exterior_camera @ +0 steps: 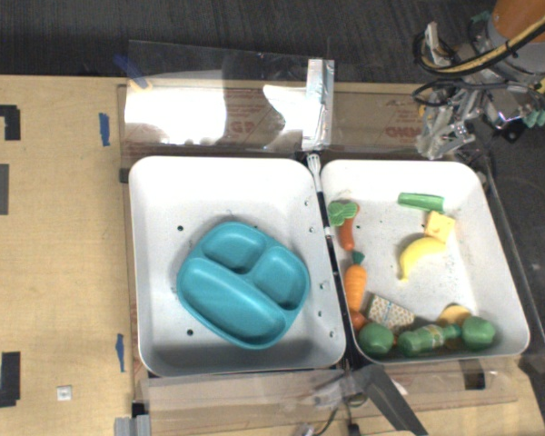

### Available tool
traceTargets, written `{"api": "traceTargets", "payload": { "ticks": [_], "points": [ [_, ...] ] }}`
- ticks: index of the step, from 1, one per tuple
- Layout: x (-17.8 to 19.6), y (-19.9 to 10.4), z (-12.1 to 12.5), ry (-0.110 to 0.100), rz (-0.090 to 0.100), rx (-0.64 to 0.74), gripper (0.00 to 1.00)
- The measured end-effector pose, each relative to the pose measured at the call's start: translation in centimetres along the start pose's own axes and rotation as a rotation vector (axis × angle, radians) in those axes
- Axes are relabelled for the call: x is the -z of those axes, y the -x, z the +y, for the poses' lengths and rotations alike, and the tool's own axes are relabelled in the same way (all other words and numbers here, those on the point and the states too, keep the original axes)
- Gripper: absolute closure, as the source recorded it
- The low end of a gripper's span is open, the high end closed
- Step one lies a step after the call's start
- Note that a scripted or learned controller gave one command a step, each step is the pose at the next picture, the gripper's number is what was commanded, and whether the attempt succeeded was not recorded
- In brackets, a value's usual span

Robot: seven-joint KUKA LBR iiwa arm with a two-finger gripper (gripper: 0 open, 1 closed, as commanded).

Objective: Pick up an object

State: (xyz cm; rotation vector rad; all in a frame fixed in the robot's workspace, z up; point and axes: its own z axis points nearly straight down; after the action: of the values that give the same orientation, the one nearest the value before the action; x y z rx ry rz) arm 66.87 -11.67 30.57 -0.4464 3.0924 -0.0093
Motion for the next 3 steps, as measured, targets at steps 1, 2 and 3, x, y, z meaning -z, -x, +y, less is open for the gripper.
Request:
{"api": "traceTargets", "payload": {
  "ticks": [1, 2, 3],
  "points": [
    [-3.0, 0.4, 1.7, 0.009, 0.01, 0.091, 1.0],
    [-6.2, 1.3, 5.1, 0.011, 0.011, 0.106, 1.0],
    [-10.9, -3.6, -10.6, 0.005, 0.011, 0.138, 1.0]
  ]
}}
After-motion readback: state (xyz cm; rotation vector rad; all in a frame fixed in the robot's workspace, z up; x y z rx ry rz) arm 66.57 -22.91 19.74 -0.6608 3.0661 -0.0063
